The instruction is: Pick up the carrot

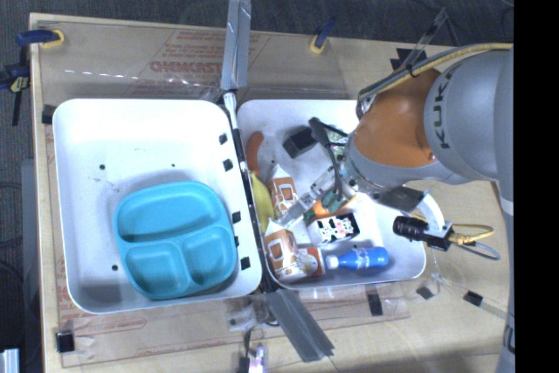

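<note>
carrot (325, 207) sits right at the claw (321, 198) tip; whether pinched, i cannot tell.

Our arm, reaching in from the right

We see our grey arm (467, 113) bent down and leftward, its orange band (393, 131) just above the wrist. Our gripper (321, 198) points down and to the left, low in the frame; we cannot tell how it is set.

blue tray (177, 238), white bins (79, 188) (both)
</note>
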Robot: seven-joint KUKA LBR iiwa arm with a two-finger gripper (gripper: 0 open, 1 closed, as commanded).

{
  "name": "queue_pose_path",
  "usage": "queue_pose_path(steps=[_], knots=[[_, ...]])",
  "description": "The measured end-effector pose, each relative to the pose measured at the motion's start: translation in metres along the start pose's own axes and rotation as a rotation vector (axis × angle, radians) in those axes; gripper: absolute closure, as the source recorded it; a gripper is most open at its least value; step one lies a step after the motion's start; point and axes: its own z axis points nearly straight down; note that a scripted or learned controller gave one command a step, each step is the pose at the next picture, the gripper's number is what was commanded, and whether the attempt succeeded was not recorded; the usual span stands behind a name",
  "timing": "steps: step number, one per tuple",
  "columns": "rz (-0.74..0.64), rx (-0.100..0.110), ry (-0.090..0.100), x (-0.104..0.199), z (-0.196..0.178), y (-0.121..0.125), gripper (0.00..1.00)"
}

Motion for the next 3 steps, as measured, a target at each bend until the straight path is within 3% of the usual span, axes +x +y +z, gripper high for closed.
queue_pose_path(steps=[1,2,3], knots=[[-0.121,-0.013,-0.007,-0.062,0.033,-0.009,0.00],[-0.117,0.001,0.001,-0.045,0.047,-0.038,0.00],[-0.122,-0.001,-0.001,-0.046,0.036,-0.036,1.00]])
